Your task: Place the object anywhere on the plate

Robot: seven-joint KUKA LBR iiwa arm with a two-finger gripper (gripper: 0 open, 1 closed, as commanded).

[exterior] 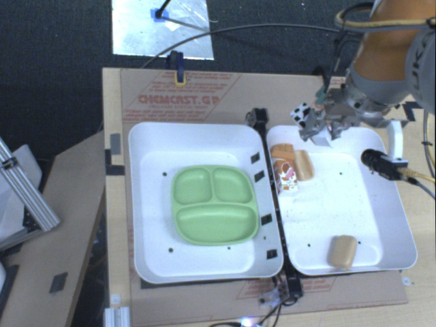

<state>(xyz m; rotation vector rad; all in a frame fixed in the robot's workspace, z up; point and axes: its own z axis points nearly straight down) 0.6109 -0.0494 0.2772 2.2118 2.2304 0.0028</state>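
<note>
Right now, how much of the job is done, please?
Nothing looks done yet: the green plate in the left bin carries no object. In hand: the tool is above the right bin's far edge. Left: grasp an object, such as the tan block, and place it on the plate.

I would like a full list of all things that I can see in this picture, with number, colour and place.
shallow white plastic bins: two, white, side by side on the bench
green divided plastic plate: one, green, three compartments, middle of the left bin
tan rounded block: one, tan, right bin, near corner
orange and tan food-like items: a small cluster, count unclear, right bin by the divider
shiny foil sheet: one, silver, beyond the bench
grey arm with orange band: one, from the right
claw: one, grey, over the right bin's far edge
</note>
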